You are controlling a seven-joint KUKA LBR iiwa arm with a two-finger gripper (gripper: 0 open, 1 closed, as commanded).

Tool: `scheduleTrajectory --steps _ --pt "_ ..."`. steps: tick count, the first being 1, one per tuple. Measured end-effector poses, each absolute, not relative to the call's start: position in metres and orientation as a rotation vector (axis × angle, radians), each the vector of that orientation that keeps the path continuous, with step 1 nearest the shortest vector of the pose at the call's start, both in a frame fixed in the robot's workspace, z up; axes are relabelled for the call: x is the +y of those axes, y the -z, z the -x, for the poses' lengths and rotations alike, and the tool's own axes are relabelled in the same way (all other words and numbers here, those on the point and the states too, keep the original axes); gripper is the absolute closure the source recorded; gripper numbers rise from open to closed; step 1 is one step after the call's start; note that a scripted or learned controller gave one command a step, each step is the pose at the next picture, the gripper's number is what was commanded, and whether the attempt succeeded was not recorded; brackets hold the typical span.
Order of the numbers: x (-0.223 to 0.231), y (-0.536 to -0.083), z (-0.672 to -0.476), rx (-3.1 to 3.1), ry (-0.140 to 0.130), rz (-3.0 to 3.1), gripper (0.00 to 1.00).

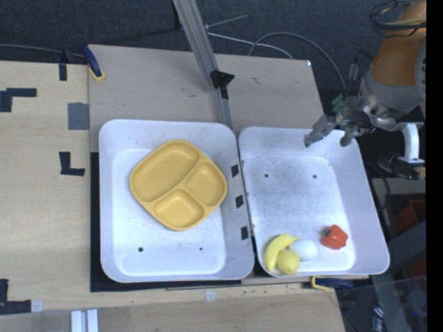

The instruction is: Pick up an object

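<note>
While banana (275,250) curves with long axis running up-down, slightly tilted, it lies yellow in right bin (346,185) near corner, touching lemon (288,261) and white egg (304,248); red pepper (334,237) close by; gripper (328,135) spread wide, holding nothing, over bin's far rim, arm entering from right

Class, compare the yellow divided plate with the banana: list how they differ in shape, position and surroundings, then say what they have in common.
The yellow divided plate is broad and flat with three compartments; the banana is small, narrow and curved. The plate lies in the left bin; the banana sits in the right bin, at its near corner. The plate lies alone; the banana crowds against a white egg-like object, with a red object nearby. Both are yellow and lie away from the gripper.
</note>
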State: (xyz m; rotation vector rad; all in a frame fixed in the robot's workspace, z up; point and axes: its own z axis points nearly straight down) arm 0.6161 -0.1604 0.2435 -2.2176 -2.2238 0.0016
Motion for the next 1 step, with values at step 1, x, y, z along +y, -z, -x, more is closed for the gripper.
scheduleTrajectory --steps 1 --pt "-0.1605 -0.2435 -0.6161 -2.224 -0.002 2.218 0.0"
